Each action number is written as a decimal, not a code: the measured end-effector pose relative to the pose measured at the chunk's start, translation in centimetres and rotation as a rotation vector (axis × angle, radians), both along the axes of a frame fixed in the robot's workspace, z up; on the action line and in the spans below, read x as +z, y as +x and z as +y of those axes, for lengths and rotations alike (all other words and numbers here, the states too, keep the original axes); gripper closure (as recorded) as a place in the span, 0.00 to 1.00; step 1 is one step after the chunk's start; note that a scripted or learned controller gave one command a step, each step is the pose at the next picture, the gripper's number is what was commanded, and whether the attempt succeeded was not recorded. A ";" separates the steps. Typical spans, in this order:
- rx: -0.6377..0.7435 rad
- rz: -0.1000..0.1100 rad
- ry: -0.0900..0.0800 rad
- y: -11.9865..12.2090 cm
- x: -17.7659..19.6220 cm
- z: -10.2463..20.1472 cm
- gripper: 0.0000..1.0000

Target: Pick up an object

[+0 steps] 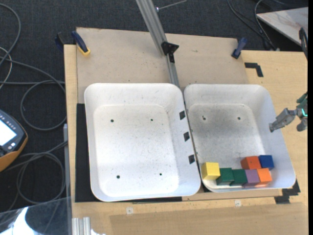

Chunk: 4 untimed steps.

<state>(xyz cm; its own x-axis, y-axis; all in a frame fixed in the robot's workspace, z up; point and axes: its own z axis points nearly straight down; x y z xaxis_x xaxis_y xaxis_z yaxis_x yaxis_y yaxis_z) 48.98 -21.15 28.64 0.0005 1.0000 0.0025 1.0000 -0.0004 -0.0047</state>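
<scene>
Peeking in from the right side, the gripper (283,121) is hanging over the right rim of the right bin (230,93). I cannot tell how it is set. Toy blocks are sitting together in that bin's near corner: a yellow block (211,170), two green blocks (232,176), a purple block (252,176), two orange blocks (257,169) and a blue block (266,161). The left bin (132,94) is lying just beside it.

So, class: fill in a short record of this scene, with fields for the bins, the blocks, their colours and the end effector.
bins: left bin and right bin, side by side
blocks: clustered in the right bin's near corner
colours: yellow, two green, purple, two orange, blue
end effector: over the right bin's right rim, away from the blocks
</scene>
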 end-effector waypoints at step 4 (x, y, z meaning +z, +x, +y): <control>0.000 0.001 0.001 -0.3 -12.8 0.0 0.00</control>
